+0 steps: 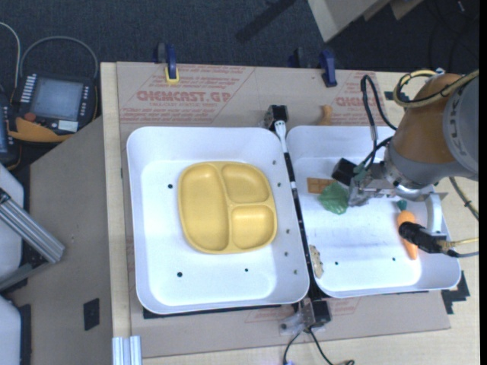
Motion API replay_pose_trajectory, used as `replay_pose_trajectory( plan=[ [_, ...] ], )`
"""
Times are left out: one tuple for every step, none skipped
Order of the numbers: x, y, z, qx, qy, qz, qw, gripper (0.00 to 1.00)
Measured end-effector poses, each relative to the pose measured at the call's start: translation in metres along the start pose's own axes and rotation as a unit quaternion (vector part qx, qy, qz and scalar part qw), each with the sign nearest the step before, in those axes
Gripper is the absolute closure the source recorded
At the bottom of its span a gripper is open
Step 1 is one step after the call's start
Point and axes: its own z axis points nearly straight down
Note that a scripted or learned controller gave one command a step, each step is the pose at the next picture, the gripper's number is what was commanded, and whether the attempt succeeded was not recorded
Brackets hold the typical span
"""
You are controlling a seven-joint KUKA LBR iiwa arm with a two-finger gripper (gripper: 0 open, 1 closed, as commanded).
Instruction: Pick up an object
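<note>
Nearest the camera, at the front rim of the right bin, a small brownish scrap lies by the bin's front-left corner. Farther back in that bin, toward its left wall, sits the green object, a crumpled soft-looking lump that seems the likeliest target; a small tan block lies just behind it, toward the bin's back-left. The gripper is low, just to the right of the green object, touching or nearly touching it, but whether its jaws are spread or pressed together I cannot tell, and nothing is plainly between them. An orange carrot-like piece lies by the bin's right wall, partly under the arm's cabling. Beyond the bin's left wall, the left bin carries a yellow divided plate; both bins rest on the tabletop. By my judgement the step in hand is the approach or close on the green object; next, the gripper must close squarely on it and lift straight up, since a soft lump may slip.
</note>
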Motion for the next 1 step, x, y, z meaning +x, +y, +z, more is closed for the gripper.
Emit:
replay_pose_trajectory(
  plan=[
    [0.0046, -0.0060, -0.0480, 0.000, 0.000, -0.001, 1.0000, 1.00]
  ],
)
